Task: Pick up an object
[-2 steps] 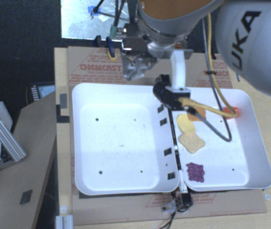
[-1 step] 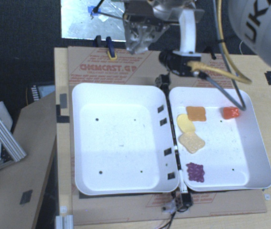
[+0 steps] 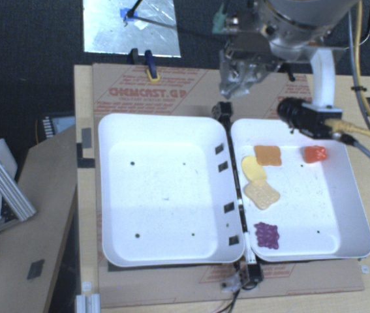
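Note:
The right bin holds several small toy foods: an orange toast slice, a yellow piece, a beige cracker, a purple grape bunch and a red-orange piece. My gripper hangs above the far edge of the bins, near the divider, well clear of all the objects. Nothing shows between its fingers.
The left bin sits beside the right one, joined by a black-clipped divider. A black camera unit on a white post overhangs the right bin's far edge. Cables run off to the right.

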